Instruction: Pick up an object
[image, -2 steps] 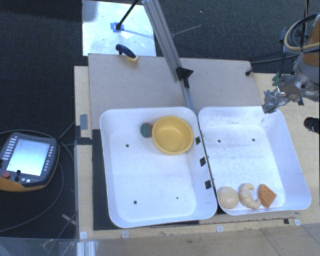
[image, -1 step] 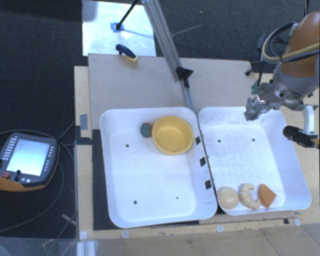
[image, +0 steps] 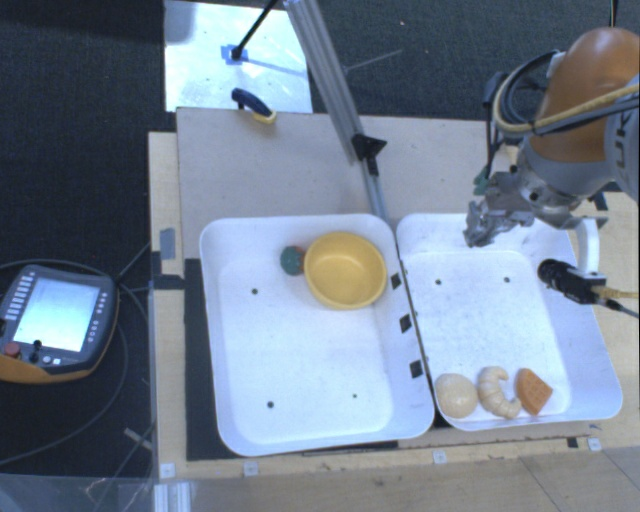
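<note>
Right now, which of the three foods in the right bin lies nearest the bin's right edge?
The orange wedge. The croissant lies in the middle, the pale roll leftmost.

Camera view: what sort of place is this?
Likely a robot grasping test bench: two white bins holding toy food, a teach pendant on the floor, and the arm's claw above.

Position: we look from one fixed camera above the bench (image: 270, 160); it faces down at a slant
Reach: we take in both white bins, the left bin (image: 300, 400) and the right bin (image: 500, 300), whole
Distance: fairly high, we judge; dark floor (image: 80, 120) shows beyond the bench edges
</note>
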